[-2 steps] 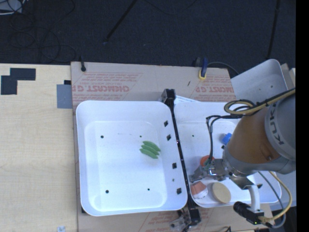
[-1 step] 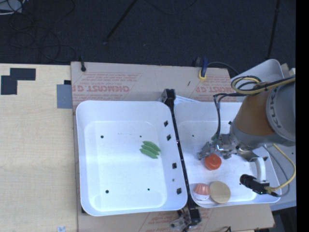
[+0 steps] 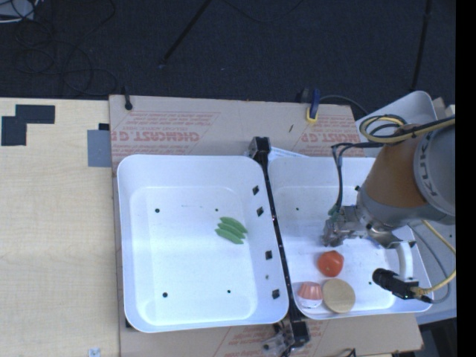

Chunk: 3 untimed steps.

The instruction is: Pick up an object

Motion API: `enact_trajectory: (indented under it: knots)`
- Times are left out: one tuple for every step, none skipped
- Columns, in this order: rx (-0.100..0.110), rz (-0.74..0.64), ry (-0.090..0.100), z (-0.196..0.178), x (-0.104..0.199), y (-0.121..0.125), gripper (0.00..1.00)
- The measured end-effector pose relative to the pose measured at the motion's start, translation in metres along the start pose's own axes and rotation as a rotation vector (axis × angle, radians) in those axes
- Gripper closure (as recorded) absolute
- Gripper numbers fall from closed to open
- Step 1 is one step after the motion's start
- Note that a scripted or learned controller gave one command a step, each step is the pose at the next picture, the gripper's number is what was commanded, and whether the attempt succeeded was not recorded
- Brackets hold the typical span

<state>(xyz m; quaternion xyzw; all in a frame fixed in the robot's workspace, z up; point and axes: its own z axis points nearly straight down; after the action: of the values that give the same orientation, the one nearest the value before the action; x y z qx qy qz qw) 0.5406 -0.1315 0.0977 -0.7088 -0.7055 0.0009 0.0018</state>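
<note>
Here, small round red tomato in right bin, fingers just above, grip unclear

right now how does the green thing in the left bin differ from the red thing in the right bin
The green object is long and narrow, lying slantwise; the red object is round and compact. The green object lies alone near the middle of the left bin; the red object sits in the right bin close to a tan disc and a pink-and-white piece, just below the gripper. Both rest on a bin floor, ungripped.
</note>
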Motion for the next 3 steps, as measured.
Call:
enact_trajectory:
  knots:
    - [-0.005,-0.008,-0.001,0.010,0.017,0.062,1.00]
    - [0.000,-0.002,0.000,0.010,0.043,-0.016,1.00]
    - [-0.002,-0.001,0.000,0.010,0.042,-0.013,0.00]
